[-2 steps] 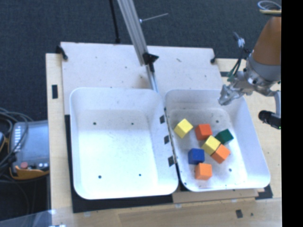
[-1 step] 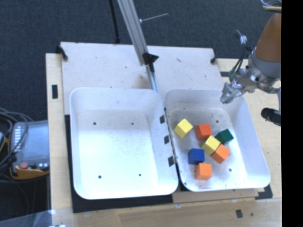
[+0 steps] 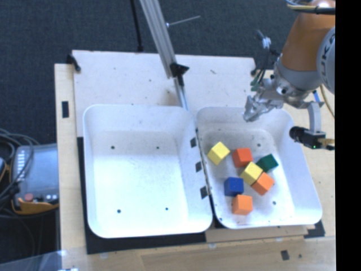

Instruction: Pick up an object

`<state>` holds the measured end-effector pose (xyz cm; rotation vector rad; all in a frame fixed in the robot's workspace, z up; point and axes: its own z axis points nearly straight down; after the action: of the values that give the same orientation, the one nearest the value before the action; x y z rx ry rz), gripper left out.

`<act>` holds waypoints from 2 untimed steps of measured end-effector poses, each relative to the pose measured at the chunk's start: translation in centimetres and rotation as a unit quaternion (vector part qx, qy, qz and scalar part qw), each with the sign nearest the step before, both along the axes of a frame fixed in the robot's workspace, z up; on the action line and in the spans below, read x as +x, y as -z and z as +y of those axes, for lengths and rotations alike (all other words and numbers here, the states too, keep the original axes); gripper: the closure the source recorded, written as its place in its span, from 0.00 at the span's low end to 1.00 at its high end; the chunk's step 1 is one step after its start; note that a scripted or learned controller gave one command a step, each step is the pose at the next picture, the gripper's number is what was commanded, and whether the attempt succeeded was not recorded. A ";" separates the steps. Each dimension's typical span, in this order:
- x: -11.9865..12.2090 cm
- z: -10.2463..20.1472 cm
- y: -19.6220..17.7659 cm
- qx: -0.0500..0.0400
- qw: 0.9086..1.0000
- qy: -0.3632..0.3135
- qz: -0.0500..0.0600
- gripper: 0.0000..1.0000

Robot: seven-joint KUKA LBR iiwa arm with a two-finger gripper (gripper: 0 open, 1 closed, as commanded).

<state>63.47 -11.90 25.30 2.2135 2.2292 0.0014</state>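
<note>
Counter (image 3: 66, 151) edge nearest, bearing two white bins side by side. In right bin (image 3: 302, 205), cluster of blocks: orange block (image 3: 242, 204) closest, then blue block (image 3: 233, 186), second orange block (image 3: 263, 183), yellow block (image 3: 251, 173), green block (image 3: 267, 162), red-orange block (image 3: 242, 156), and another yellow block (image 3: 218, 152) off toward the divider. Beyond them, over the bin's far rim, end effector (image 3: 251, 112), apart from every block, nothing seen in it; finger spread impossible to tell. Left bin (image 3: 96, 168) alongside.
</note>
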 end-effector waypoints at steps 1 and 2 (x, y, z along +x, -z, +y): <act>0.2 5.5 -0.6 0.001 1.000 0.000 0.001 1.00; -1.1 11.1 0.3 0.000 1.000 0.000 0.001 1.00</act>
<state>62.33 -0.76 24.96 2.2151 2.2312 -0.0010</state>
